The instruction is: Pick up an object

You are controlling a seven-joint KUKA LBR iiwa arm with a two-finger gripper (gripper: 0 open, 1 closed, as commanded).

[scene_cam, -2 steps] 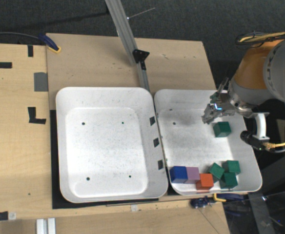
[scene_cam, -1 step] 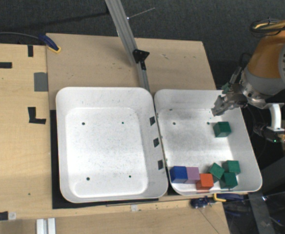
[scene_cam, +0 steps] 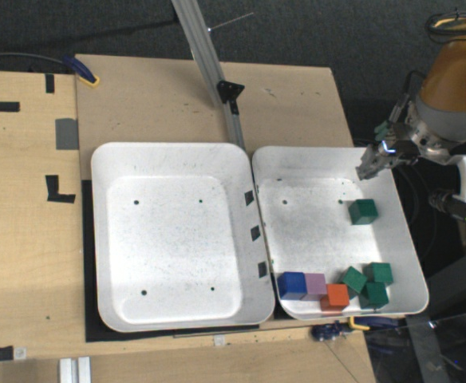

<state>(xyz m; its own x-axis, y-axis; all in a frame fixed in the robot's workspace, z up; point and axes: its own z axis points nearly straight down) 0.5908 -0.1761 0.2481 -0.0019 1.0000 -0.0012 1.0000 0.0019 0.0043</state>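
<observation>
So the easiest target looks like the lone green cube (scene_cam: 363,211), sitting by itself in the upper right part of the right bin (scene_cam: 313,174), well apart from the rest. It looks like a small solid block, probably light and rigid, flat faces and fairly crisp edges, so pinching across 2 opposite sides should do it. The faces look smooth, so it could slip if the grip lands on a corner.

The others are bunched along the near edge of that bin: a blue cube (scene_cam: 293,284), a pale purple cube (scene_cam: 316,284), an orange cube (scene_cam: 337,295) and 3 more green blocks (scene_cam: 374,294) (these are touching or nearly so, much harder to get fingers around).

The gripper (scene_cam: 371,164) hangs over the bin's upper right rim, just above and beside the lone cube, with nothing between its fingers that I can see. Can't tell from this angle whether it's spread or closed.

Both bins are shallow white plastic trays with rounded corners and speckled, scuffed floors. The left bin (scene_cam: 105,214) sits alongside, both on a plywood-looking bench (scene_cam: 25,238).
</observation>
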